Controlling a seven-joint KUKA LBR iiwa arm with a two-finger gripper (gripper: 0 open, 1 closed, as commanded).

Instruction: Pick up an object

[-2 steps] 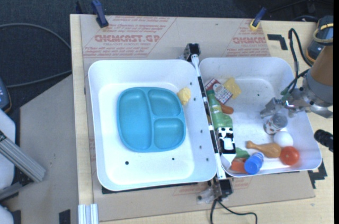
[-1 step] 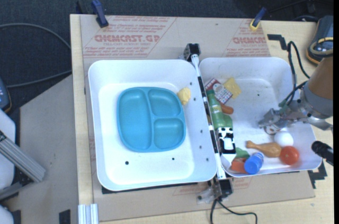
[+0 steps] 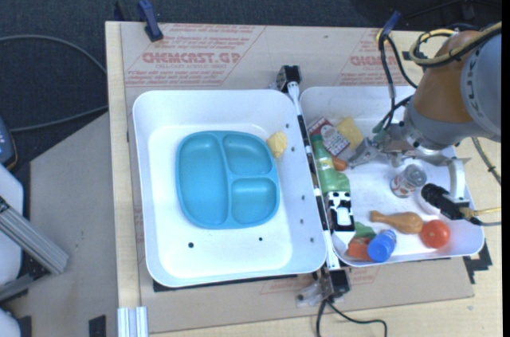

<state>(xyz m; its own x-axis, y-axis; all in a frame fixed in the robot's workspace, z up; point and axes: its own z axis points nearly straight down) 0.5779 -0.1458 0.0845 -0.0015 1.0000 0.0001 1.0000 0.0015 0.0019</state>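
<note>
My gripper (image 3: pixel 360 153) hangs low over the upper middle of the right bin (image 3: pixel 470 248), reaching in from the right. Just to its left lie a red and white packet (image 3: pixel 333 139), a yellow block (image 3: pixel 349 127) and a small orange piece (image 3: pixel 341 164). A green bottle (image 3: pixel 326 169) lies along the bin's left wall. A small clear jar (image 3: pixel 406 181) stands below the wrist. Along the front lie a tan drumstick-shaped toy (image 3: pixel 398 221), a red ball (image 3: pixel 435 233) and a blue cylinder (image 3: pixel 381 245). I see nothing held by the gripper.
The left bin (image 3: pixel 159 248) holds a blue divided plate (image 3: pixel 227 178) and a small yellow object (image 3: pixel 276 143) by its right wall. A black and white item (image 3: pixel 341 209) and green and red pieces (image 3: pixel 360 241) crowd the right bin's front left corner.
</note>
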